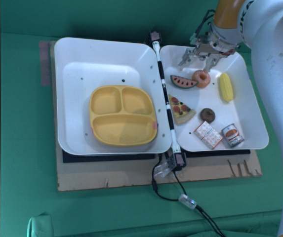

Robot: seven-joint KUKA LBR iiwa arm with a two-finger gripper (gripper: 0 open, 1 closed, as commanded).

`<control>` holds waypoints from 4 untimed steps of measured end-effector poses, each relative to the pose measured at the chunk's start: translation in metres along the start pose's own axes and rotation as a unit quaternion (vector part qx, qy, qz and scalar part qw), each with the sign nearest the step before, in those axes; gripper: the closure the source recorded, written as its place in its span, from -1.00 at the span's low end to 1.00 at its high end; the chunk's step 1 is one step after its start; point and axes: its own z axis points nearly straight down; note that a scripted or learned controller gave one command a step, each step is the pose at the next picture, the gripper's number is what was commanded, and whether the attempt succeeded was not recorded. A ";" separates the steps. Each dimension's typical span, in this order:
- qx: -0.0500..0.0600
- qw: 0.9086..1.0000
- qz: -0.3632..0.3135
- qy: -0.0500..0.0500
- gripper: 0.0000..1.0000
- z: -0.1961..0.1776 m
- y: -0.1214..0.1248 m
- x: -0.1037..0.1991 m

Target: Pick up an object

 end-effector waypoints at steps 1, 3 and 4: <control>0.000 1.000 0.000 0.000 -1.00 0.000 0.000 0.001; 0.000 1.000 0.000 0.001 -1.00 0.000 0.000 0.001; 0.000 1.000 -0.001 0.001 -1.00 0.000 0.000 0.001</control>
